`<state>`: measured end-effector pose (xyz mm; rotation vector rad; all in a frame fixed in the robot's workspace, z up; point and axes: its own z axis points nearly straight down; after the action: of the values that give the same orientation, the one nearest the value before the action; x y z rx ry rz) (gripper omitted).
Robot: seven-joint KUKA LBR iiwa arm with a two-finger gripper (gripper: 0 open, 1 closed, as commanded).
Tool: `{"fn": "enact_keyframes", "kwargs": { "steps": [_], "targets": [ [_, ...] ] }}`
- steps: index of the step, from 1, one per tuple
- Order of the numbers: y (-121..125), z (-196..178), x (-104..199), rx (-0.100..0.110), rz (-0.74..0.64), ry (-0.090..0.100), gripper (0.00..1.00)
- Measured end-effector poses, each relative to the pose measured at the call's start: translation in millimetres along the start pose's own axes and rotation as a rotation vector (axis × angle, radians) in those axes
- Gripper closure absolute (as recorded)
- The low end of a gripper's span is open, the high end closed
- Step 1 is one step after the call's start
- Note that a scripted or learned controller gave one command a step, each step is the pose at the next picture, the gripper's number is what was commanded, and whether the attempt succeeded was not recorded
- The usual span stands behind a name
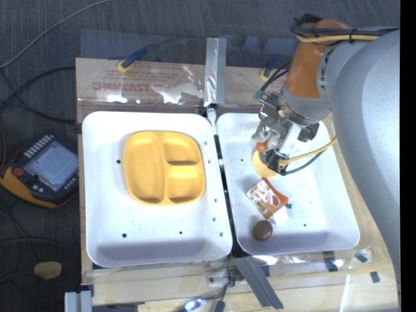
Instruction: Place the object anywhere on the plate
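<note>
Overhead, a slanted view looks down on two shallow white bins side by side on a counter (91, 70). The left bin (104, 194) bears a yellow plate (164, 166) with three compartments, lying flat near the bin's middle. The right bin (325, 207) holds three loose things: a pale yellow object (262, 167) with an orange tip near its top, a crumpled red and white packet (266, 199) just below it, and a small brown round object (262, 229) nearer the front wall.

The grey arm with an orange band reaches in from the right, and its end effector (273, 149) hangs over the upper part of the right bin, directly above the pale yellow object. Whether its fingers are apart or together I cannot tell, because the wrist and cables hide them. Nothing is visibly held.

The step in hand looks like the pick. To do it well, the fingers should descend squarely over one object, away from the packet, close firmly, lift clear of the divider (218, 168) between the bins, then travel left and lower onto any compartment.
</note>
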<state>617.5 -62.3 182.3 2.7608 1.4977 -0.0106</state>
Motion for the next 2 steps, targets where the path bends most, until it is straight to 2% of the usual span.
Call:
{"fn": "enact_keyframes", "kwargs": {
  "steps": [1, 2],
  "targets": [
    [15.4, -16.6, 52.1, 0.0, 0.064, 0.002, 1.0],
    [15.6, -16.8, 51.8, -0.001, 0.064, 0.001, 0.0]
  ]
}}
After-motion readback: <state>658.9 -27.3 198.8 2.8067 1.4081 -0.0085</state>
